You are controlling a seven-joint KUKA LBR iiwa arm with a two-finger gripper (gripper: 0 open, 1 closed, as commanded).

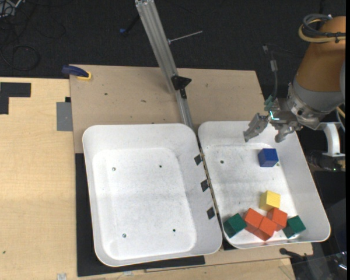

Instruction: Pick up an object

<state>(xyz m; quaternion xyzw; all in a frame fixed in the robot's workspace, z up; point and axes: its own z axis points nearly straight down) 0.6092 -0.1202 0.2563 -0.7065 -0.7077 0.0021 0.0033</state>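
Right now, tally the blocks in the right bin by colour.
Blue block: 1
Yellow block: 1
Orange blocks: 3
Green blocks: 2
Total: 7

Two shallow white plastic bins sit side by side on the bench. The left bin adjoins the right bin, which holds a small blue cube near its far edge and a cluster of blocks at its near edge.
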